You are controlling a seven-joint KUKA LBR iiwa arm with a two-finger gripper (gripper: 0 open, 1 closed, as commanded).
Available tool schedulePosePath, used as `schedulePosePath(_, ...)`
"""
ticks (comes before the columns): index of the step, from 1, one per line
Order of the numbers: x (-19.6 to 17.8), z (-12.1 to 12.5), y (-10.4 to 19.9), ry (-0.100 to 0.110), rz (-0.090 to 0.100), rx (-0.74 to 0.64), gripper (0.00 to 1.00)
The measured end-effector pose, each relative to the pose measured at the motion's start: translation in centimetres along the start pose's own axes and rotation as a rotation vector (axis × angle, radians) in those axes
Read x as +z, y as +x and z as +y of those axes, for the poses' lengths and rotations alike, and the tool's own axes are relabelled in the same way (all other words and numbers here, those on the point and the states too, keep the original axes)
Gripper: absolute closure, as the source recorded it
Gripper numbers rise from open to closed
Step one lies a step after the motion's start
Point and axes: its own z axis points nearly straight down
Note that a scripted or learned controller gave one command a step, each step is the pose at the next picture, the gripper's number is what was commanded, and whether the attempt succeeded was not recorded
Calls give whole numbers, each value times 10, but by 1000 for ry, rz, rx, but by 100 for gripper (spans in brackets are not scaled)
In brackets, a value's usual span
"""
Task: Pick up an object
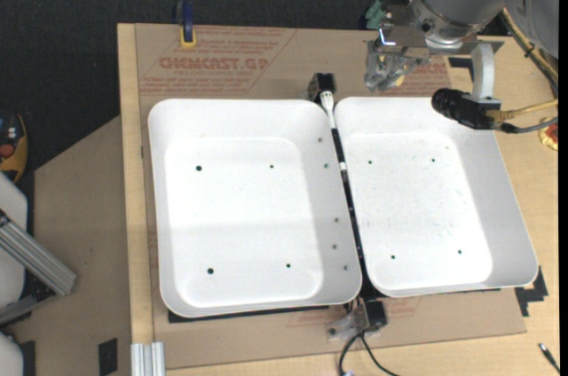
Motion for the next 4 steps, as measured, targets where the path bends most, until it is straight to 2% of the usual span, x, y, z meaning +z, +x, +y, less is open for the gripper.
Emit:
schedulePosePath(1, 77, 40, 44, 4, 1, -2, 100)
schedulePosePath(2, 22, 41, -7, -11, -3, 6, 100)
schedulePosePath(3, 14, 29, -98, -8, -6, 11, 100)
schedulePosePath(4, -6, 41, 43, -11, 3, -11, 100)
